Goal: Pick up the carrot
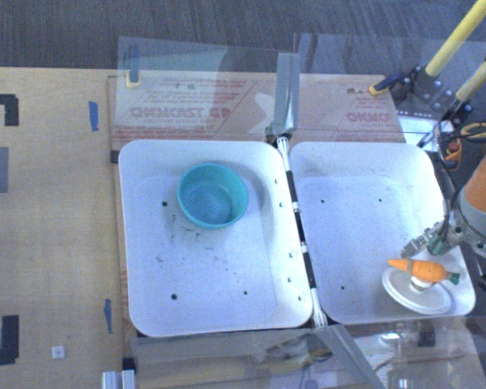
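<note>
The orange carrot (421, 270) with a green tip lies across a small white plate (413, 293) in the near right corner of the right bin (348, 217). My gripper (434, 241) comes in from the right edge, just above and slightly right of the carrot, close to it but apart from it. Nothing is visible between its small metal fingers, and their spacing is too small and blurred to judge.
A teal bowl (213, 195) stands in the upper middle of the left bin (170, 282). A metal divider (296, 217) runs between the two bins. Yellow poles and cables (454, 39) crowd the upper right corner, beyond the right bin.
</note>
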{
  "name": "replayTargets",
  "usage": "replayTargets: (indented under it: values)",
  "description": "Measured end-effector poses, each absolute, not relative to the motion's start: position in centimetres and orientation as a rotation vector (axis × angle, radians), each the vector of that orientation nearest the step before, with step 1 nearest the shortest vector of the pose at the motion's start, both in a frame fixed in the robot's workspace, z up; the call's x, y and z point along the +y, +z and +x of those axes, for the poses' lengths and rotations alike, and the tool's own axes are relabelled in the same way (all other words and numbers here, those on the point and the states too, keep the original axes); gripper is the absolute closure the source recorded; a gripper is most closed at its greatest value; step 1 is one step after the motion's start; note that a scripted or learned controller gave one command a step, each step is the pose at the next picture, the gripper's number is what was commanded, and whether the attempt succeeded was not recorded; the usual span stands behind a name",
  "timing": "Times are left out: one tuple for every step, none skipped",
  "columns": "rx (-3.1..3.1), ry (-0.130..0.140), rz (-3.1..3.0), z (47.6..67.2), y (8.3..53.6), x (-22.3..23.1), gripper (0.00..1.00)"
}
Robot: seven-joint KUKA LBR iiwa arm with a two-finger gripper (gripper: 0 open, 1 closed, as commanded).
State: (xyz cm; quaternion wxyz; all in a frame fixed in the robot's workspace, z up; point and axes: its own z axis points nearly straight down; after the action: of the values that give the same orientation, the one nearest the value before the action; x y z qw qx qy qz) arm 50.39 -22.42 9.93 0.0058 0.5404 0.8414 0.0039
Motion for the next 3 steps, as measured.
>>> replayTargets:
  values:
    - [2.635,0.012,1.691,50.4,9.9,-22.4,0.0]
    - [2.443,0.004,1.964,48.2,8.8,-17.3,0.0]
    - [2.18,0.011,2.256,48.3,8.8,-20.7,0.0]
